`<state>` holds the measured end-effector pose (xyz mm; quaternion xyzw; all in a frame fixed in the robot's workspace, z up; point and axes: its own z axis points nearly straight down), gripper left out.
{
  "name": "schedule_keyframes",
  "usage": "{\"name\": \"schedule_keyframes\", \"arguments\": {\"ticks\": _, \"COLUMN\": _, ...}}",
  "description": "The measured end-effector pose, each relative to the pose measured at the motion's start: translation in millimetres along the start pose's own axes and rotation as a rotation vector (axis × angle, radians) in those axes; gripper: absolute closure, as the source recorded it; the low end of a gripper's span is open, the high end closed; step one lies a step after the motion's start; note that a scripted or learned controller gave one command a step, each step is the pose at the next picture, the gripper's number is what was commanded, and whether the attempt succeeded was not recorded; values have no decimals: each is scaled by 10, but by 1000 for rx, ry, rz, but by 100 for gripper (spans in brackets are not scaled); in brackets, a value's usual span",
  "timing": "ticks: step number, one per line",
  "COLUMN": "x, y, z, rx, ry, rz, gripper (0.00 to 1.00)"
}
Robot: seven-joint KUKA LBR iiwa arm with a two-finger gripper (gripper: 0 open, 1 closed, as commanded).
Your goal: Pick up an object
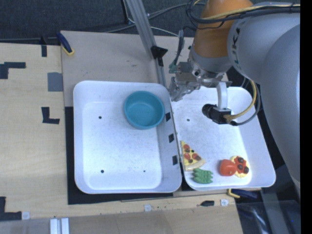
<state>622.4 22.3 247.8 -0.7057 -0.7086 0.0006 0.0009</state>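
Camera view: tool (178, 92) hovering over right bin (253, 130) far-left corner, finger state impossible to tell. Blue bowl (144, 109) sitting in left bin (87, 145) far-right corner. Pizza slice (190, 157), green piece (203, 176), red-yellow toy (233, 166) lying along right bin near edge.

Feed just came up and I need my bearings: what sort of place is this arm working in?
Most likely a lab test bench for robot picking, not a kitchen. Two white bins sit on a taped plywood bench, the robot arm reaches over them, and the items are toys: a blue bowl and a pizza slice.
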Motion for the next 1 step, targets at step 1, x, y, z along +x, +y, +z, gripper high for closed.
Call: {"name": "schedule_keyframes", "arguments": {"ticks": 1, "x": 465, "y": -80, "z": -2, "rx": -1, "ry": 0, "rz": 0, "gripper": 100}}
